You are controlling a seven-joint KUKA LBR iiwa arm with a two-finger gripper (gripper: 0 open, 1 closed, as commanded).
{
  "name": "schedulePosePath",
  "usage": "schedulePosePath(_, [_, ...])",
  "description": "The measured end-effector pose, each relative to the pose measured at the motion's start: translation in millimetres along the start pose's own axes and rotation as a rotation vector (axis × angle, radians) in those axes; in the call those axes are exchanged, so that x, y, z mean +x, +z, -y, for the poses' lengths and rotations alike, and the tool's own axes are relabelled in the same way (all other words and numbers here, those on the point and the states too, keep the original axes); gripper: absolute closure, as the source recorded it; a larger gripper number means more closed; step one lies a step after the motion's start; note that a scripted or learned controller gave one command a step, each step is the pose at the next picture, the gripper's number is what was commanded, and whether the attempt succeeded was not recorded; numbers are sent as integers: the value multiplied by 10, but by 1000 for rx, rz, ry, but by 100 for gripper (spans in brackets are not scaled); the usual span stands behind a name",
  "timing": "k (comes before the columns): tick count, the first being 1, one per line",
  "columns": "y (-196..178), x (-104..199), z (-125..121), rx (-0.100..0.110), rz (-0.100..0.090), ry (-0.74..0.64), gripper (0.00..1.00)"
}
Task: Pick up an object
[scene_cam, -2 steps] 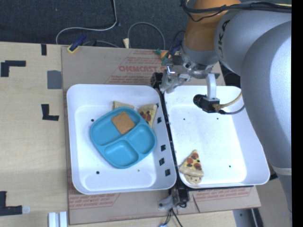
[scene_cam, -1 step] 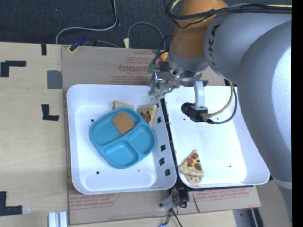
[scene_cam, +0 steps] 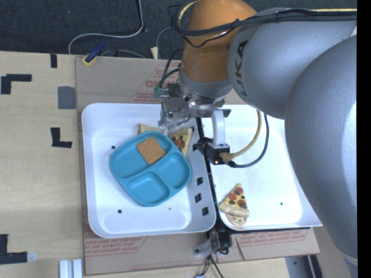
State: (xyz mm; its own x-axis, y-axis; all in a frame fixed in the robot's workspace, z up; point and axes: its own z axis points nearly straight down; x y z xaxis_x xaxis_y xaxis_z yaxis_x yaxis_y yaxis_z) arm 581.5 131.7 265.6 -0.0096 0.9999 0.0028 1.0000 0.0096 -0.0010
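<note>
Near bottom centre: black clamp fitting at the seam where the two bins meet.

Lower right: pizza-slice toy lying flat in right bin, close to that bin's near left corner, well apart from the gripper.

Centre left: left bin carrying a blue divided plate, tilted across the bin floor. Tan square cracker toy resting in the plate's upper compartment.

Just beyond the plate's upper right rim: second pizza-slice toy, partly covered by the gripper, plus a pale yellow wedge poking out behind the plate's upper edge.

Centre, slightly above: gripper lowered over the far part of the left bin, directly above or touching the second pizza slice; contact not resolvable. Finger opening hidden under wrist hardware: cannot tell whether spread or closed, nothing visibly between them.

Upper centre: orange band of arm. Far upper left: cable and blue-yellow connector at counter edge.
</note>
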Motion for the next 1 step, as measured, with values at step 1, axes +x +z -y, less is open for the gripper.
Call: schedulePosePath(1, [342, -43, -729, -2, 5, 8, 100])
